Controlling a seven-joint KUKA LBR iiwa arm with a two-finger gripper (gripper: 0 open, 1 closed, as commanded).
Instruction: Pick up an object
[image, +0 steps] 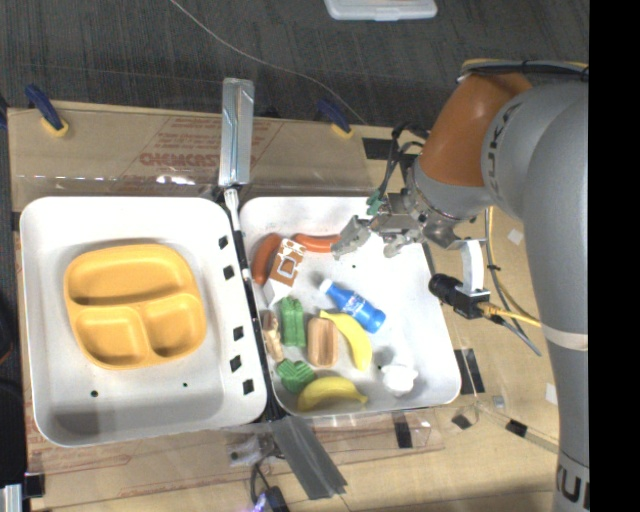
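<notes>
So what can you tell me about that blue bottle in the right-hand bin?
The blue bottle looks like a small plastic one with a white cap at its upper-left end. It lies on its side, slanting across the middle of the right bin. Its lower end sits against a banana. Nothing grips it; the gripper is above and apart from it.

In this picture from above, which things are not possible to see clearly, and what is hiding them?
- Hand, camera view: its fingers are small and blurred, so open or shut cannot be told.
- Green toy, camera view: partly under the lower banana; its kind is unclear.
- Small white object, camera view: too small to name.
- Right bin, camera view: its far right corner lies under the arm.
</notes>
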